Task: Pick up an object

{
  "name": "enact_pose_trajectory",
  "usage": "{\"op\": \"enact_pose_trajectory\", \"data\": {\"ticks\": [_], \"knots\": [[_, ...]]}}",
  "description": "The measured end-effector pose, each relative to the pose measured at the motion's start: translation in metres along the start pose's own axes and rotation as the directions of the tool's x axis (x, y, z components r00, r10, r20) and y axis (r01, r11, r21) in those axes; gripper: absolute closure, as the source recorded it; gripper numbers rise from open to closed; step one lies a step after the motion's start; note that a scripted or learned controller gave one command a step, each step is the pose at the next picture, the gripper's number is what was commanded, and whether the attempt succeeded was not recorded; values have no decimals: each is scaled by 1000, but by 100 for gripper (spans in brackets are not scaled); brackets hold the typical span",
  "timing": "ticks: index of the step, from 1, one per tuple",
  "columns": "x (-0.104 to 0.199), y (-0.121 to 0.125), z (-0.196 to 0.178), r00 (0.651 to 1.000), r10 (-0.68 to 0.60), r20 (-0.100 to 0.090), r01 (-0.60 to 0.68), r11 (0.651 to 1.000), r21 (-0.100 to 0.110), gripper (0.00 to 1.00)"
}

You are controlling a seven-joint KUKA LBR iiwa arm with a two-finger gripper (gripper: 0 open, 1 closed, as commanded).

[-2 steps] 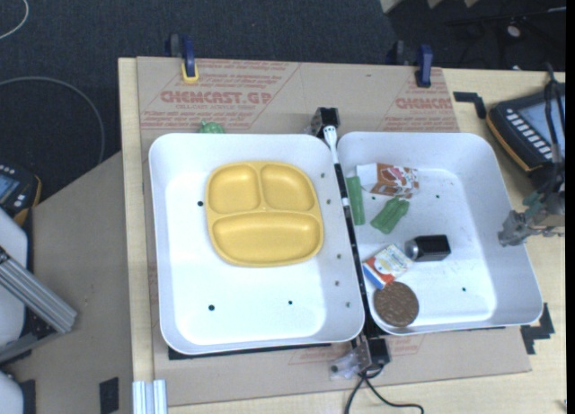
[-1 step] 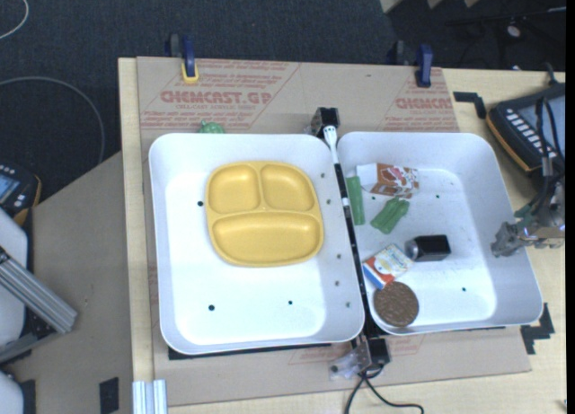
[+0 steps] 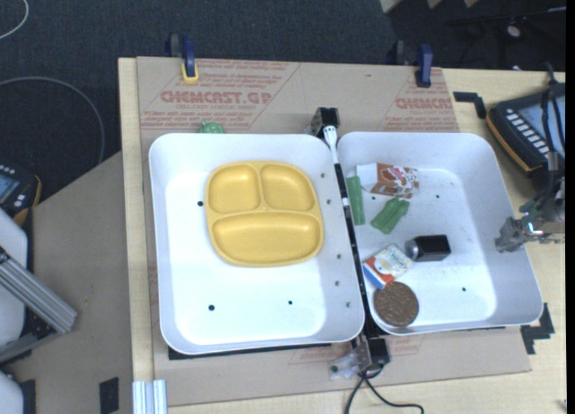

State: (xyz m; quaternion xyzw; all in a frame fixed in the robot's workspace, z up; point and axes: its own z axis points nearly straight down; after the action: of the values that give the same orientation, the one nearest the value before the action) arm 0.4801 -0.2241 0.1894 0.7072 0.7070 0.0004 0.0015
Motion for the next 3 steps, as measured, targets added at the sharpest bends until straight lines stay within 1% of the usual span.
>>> {"op": "enact_pose_trajectory", "data": {"ticks": [1,2,3], "knots": [[0,1,-10,1000,0,2,0,1000,-3,100],[1,2,24,1000,0,-4,0,1000,7,100],[0,3,11,1000,0,-1,0,1000,2,100]]}}
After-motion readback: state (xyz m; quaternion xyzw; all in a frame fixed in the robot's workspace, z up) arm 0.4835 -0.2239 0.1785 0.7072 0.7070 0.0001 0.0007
